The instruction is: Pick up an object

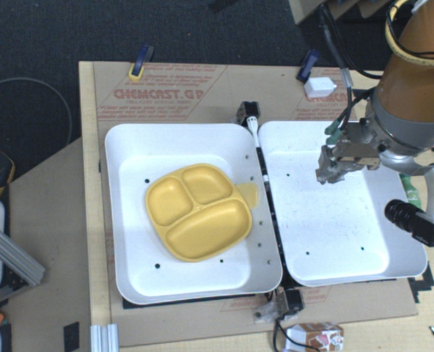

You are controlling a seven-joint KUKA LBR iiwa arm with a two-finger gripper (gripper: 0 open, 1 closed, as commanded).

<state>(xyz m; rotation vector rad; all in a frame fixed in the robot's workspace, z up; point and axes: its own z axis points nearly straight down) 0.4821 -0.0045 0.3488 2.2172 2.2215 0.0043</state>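
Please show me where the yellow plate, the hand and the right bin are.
plate (pixel 199 211), camera view, its large lower compartment.
hand (pixel 333 171), camera view, between its fingertips.
right bin (pixel 334 255), camera view, its bare floor.

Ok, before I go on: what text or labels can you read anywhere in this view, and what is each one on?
"CHEMCAST GP": red print, fairly legible, on the brown board under the bins, behind the left bin.
Finer red lines around that word: too small to read.
Red print on the board behind the right bin: partly hidden, too blurred to read.
Yellow divided plate, both bins and the gripper: no readable markings.
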